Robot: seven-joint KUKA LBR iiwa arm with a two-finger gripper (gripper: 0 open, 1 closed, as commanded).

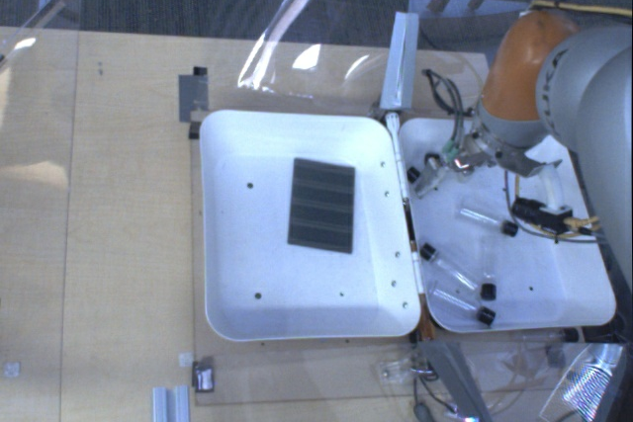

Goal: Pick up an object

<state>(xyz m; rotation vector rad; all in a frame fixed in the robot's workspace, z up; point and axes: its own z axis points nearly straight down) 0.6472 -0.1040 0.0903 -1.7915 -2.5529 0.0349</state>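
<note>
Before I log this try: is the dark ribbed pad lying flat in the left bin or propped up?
Flat. The dark ribbed pad lies on the left bin floor, away from every wall.

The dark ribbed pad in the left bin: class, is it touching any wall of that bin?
Apart. The camera view shows the dark ribbed pad lying mid-floor in the left bin, with bare white floor plainly visible on all four sides.

We see a pale wooden bench [99, 242] bearing two shallow white bins side by side, the left bin [227, 301] touching the right bin [584, 301] along one edge. A small dark bracket [194, 94] sits on the wood just beyond the left bin's far left corner, and another small fitting [204, 377] lies near its near left corner.
</note>
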